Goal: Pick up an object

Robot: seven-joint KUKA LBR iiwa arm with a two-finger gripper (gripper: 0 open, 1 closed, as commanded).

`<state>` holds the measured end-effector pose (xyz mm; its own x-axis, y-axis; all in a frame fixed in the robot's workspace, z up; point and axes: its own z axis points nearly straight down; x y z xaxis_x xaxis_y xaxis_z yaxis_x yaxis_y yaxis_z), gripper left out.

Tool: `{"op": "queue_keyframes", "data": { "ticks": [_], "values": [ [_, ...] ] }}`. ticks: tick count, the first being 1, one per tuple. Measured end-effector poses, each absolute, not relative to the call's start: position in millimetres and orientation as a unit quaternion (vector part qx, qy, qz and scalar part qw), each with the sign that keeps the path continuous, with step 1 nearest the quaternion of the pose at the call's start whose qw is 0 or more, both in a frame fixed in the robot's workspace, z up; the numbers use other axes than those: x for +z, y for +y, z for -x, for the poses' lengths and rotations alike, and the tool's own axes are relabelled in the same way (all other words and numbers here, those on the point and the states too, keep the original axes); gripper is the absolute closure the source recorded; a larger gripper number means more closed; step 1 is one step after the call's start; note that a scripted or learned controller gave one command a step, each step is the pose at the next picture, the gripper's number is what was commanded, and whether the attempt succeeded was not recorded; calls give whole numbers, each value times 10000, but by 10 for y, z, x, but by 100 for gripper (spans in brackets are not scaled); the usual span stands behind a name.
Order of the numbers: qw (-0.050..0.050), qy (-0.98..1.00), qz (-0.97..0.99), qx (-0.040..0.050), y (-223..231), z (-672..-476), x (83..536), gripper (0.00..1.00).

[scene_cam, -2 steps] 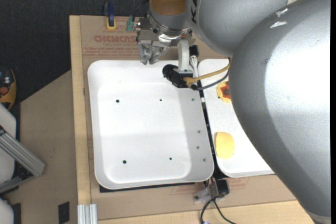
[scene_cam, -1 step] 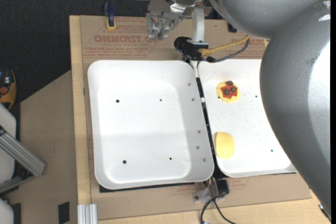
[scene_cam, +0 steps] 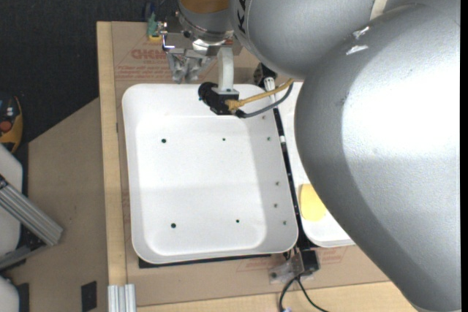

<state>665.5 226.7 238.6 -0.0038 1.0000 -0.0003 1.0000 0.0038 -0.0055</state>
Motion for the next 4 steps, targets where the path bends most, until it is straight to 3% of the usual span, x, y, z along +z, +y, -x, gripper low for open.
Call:
{"op": "queue_keyframes", "data": {
  "ticks": [1,2,3,4],
  "values": [
    [-5,-7081,7061,-7,2255,-6664,2539,100],
    [-17,-7076,7066,-31,2233,-6670,3214,100],
    [-16,-7075,7067,-30,2245,-6669,3525,100],
    [-21,-7082,7060,-28,2254,-6668,3612,100]
  ]
}}
